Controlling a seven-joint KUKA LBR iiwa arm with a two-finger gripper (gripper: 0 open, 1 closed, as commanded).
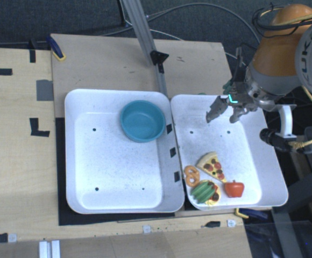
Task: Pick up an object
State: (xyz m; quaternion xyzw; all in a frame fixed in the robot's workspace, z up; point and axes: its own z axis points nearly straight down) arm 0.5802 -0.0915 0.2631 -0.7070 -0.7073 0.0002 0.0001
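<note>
Toy pizza slice (211,165), pretzel (191,173), green vegetable piece (203,190) and red tomato (234,188) cluster at the 6 o'clock end of the right bin (253,144), pretzel and green piece just beside the wall it shares with the left bin (86,160). Claw (224,115), fingers apart and gripping nothing, hangs over bare floor toward 12 o'clock, well apart from the toys. Blue bowl (142,121) sits at 1 o'clock in the left bin. Metal pole (145,36) slants over the desk (102,63).
</note>
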